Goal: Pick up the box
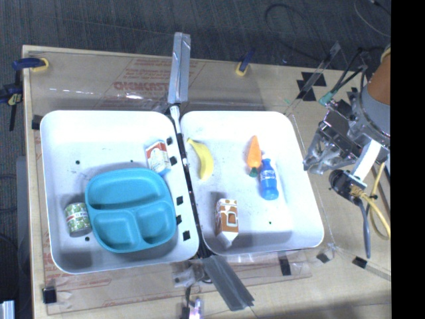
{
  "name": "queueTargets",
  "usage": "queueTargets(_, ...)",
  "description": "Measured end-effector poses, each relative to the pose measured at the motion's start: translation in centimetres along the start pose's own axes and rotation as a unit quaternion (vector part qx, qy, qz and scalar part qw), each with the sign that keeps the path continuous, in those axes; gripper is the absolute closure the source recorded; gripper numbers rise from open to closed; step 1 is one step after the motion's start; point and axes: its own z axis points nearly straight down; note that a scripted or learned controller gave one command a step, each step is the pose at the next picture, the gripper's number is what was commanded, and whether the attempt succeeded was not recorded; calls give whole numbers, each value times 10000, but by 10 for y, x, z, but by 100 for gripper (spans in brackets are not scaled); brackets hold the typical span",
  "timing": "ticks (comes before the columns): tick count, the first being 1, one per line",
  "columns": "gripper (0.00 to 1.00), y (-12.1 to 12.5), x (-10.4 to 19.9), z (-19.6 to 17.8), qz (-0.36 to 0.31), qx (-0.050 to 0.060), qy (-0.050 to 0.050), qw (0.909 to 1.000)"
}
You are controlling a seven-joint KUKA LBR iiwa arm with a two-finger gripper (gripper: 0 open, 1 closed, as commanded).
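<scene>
Dark carpet surrounds a pale wooden bench (279, 85) on which 2 shallow white bins sit side by side. Which item counts as the box is a judgement: the likeliest is the small orange-and-white carton (227, 219) standing near the front of the right bin (302, 178), though a red-and-white carton (157, 156) also leans by the divider in the left bin (60, 131). Sharing the right bin are a banana (202, 158), an orange carrot (254, 151) and a blue bottle (267, 180), the last 2 touching end to end and well apart from the carton. The left bin also carries a blue sectioned tray (129, 210) and a small green can (77, 218). Off beyond the right bin's outer rim, the gripper (325, 157) hangs over the bench among cables, and from this angle I cannot tell how it is set. Nothing is in its grasp that I can make out. To do this well, the arm should, I think, travel over the rim, centre above the carton and descend straight, closing across its narrower faces, since it looks tall and could tip if nudged from 1 side.
</scene>
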Motion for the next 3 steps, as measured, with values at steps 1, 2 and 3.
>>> queueTargets(1, 100, 0, 1, -9, -46, 24, -16, 10000)
queueTargets(2, 100, -1, 2, -18, -93, 47, -30, 9999)
queueTargets(3, 100, -1, 3, -28, -141, 69, -44, 9999)
